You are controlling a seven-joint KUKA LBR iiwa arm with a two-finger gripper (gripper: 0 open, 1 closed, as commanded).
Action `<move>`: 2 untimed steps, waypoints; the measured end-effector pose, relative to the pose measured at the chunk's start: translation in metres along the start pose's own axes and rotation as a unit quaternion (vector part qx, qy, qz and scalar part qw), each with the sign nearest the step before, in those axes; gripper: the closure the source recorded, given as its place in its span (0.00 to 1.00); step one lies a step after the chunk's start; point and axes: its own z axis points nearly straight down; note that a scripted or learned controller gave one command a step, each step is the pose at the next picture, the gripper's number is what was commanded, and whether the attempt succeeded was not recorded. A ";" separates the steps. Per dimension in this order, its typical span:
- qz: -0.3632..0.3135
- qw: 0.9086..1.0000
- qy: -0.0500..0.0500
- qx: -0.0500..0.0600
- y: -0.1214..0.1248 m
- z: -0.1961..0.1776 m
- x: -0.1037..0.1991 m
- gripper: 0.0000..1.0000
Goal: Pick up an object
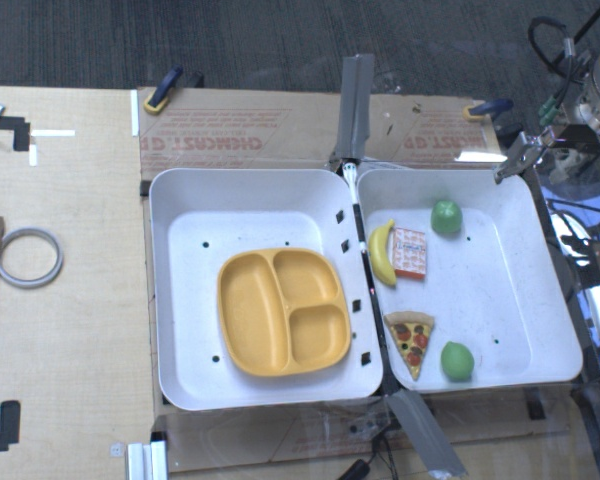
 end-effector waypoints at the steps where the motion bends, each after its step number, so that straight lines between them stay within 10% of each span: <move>1: 0.024 1.000 0.000 0.001 -0.056 0.091 0.015 0.00; 2: -0.029 1.000 -0.001 -0.002 -0.015 0.074 0.004 0.00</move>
